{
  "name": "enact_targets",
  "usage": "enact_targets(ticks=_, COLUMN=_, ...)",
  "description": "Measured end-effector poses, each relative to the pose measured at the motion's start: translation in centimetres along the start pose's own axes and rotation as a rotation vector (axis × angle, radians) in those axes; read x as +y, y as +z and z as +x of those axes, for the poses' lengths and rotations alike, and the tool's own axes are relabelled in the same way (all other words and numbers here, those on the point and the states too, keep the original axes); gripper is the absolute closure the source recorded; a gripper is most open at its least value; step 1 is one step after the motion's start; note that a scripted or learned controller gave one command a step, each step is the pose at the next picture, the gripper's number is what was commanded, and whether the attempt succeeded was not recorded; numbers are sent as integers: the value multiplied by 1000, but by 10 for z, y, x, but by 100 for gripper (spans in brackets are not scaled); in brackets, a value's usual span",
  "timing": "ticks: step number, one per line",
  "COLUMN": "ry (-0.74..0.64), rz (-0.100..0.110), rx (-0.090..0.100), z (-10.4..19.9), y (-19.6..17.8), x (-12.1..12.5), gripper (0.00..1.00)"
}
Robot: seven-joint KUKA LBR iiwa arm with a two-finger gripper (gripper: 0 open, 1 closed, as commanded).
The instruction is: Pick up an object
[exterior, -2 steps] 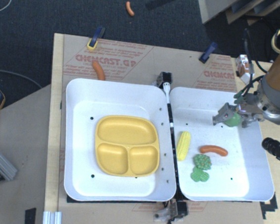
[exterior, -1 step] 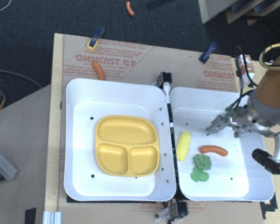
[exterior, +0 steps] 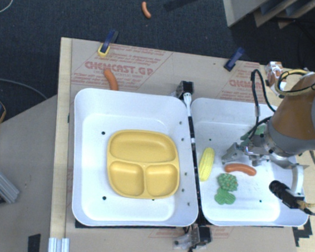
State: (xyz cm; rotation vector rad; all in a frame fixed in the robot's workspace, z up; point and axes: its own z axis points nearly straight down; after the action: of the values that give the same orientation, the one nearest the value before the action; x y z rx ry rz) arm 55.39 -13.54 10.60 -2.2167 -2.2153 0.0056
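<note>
The worktop (exterior: pixel 152 66), covered in printed cardboard, carries two white bins side by side. The left bin (exterior: pixel 87 160) holds a yellow tray (exterior: pixel 142 163) with three compartments, one wide at the far side and two smaller ones nearer the camera; nothing lies in the compartments. The right bin (exterior: pixel 260 209) holds a corn cob (exterior: pixel 205 163) lying close along its left wall, a sausage (exterior: pixel 241 169) near the middle, and two green pieces of broccoli (exterior: pixel 227 188) just beside and below the sausage. The arm (exterior: pixel 298 118) reaches in from the right over this bin, its gripper (exterior: pixel 241 155) hanging just above the sausage; whether it touches cannot be told, and the state of the fingers cannot be told either. A black cable (exterior: pixel 258 99) loops over the bin's far edge by the arm. Another sausage (exterior: pixel 111 79) lies on the cardboard beyond the left bin, near a yellow clamp (exterior: pixel 105 45); a blue clamp (exterior: pixel 234 59) grips the far edge.
</note>
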Motion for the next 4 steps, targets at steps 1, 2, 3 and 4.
enact_targets(ticks=1, ry=-1, rz=-3, rx=-1, z=1, y=23, x=0, gripper=0)
enact_targets(ticks=2, ry=1, rz=-8, rx=-2, z=0, y=11, x=1, gripper=100)
enact_targets(ticks=3, ry=0, rz=-14, rx=-5, z=-4, y=-51, x=-3, gripper=100)
enact_targets(ticks=4, ry=-2, rz=-15, rx=-5, z=5, y=-107, x=-8, gripper=100)
